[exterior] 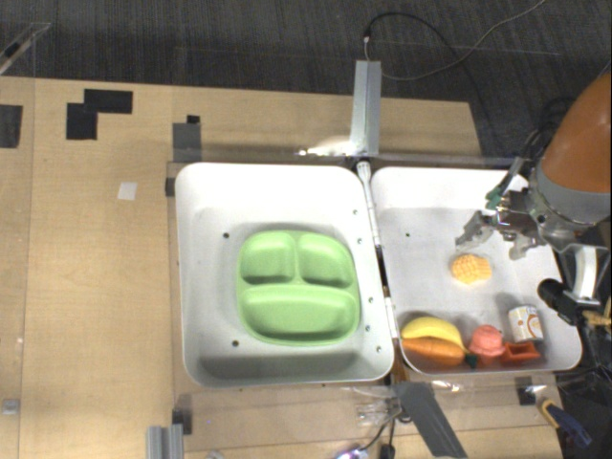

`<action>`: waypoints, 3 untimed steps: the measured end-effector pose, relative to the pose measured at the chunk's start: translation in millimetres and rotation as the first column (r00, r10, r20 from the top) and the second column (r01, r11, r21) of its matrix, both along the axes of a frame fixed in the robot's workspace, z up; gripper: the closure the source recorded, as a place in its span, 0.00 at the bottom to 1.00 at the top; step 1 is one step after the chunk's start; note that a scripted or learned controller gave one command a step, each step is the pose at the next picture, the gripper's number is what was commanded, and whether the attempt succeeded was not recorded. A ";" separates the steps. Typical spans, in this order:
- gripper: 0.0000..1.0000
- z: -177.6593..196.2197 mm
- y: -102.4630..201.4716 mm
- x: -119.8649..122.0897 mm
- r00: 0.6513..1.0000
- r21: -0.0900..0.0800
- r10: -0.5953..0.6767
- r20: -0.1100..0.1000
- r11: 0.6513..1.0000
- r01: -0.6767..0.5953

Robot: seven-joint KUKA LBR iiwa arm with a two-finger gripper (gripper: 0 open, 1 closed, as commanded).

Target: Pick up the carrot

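1. Two white bins sit side by side on the table [96,304]; the left bin [206,256] holds a green divided plate [297,287].
2. In the right bin [430,208], the carrot [435,350] lies along the near edge, touching a banana [432,330] just behind it.
3. A pink and red toy [490,343] and a small can [525,324] rest towards the near right corner.
4. A yellow corn piece [470,269] lies mid-bin.
5. The claw [497,232] hovers beside the corn, fingers seemingly spread.
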State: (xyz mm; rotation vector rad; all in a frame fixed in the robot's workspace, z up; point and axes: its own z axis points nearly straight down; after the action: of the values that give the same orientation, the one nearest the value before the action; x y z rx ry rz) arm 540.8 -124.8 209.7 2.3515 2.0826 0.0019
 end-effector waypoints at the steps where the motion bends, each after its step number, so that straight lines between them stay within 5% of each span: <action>1: 0.00 -39.9 -15.2 28.3 0.999 -0.001 0.047 0.001 0.999 -0.047; 2: 1.00 -29.7 -14.2 30.4 0.999 -0.001 0.052 0.004 0.999 -0.052; 3: 1.00 2.3 -14.4 12.9 0.994 -0.001 -0.107 0.002 0.994 0.107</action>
State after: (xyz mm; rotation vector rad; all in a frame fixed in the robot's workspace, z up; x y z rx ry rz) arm 553.7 -139.2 212.0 2.4579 1.9528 0.0029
